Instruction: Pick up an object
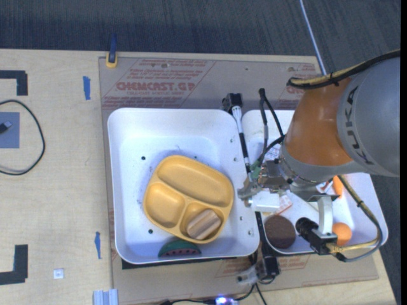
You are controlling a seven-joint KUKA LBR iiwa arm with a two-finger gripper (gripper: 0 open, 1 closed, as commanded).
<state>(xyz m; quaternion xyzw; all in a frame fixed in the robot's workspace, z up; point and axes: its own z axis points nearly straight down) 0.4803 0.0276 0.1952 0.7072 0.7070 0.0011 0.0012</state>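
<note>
- The arm [343, 129] hangs over the right bin [375, 202], hiding much of it.
- The left bin [127, 170] holds a yellow tray [184, 192] with a bread roll [202, 223] in one compartment and a watermelon slice [179, 250] just beside the tray.
- The gripper [267, 192] sits low at the right bin's left edge; its state cannot be told.
- A brown disc [280, 232] lies just below the gripper, and an orange ball [343, 232] lies farther right; a good try would centre over one of them before closing.

The yellow three-compartment plastic tray [189, 197] looks smooth, slightly glossy. Both shallow white plastic bins [124, 170] are shiny too. The pale wooden bench top [54, 189] seems matt, probably plywood.
</note>
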